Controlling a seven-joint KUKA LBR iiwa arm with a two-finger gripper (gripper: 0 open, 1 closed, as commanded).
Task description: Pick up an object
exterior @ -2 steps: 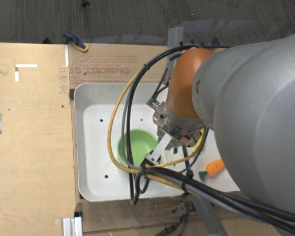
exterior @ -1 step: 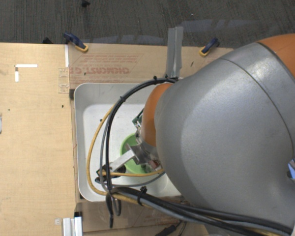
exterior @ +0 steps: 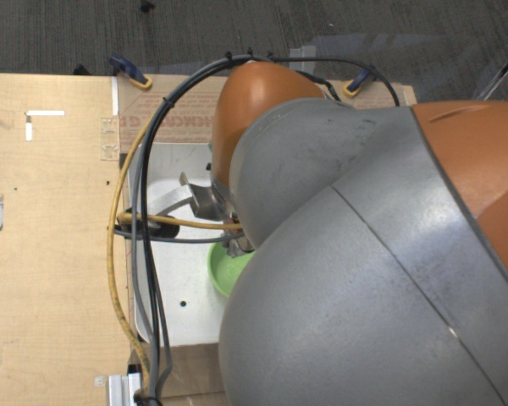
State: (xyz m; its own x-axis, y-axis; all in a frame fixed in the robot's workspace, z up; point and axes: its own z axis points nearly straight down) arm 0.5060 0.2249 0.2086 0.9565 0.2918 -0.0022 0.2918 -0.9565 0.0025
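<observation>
My grey arm with its orange band point(exterior: 262, 100) covers most of the camera view, reaching over the white bin point(exterior: 173, 303). A light green object point(exterior: 226, 271) peeks out from under the arm near the bin's middle; only its left edge shows. The metal wrist bracket point(exterior: 205, 196) sits just above it, with yellow and black cables running off to the left. The arm body hides the gripper end.
A wooden bench top point(exterior: 46, 227) lies to the left of the bin. Cardboard point(exterior: 173, 117) with clamps lines the bin's far edge. Cables point(exterior: 144, 294) loop down the bin's left side. Dark floor lies beyond the bench.
</observation>
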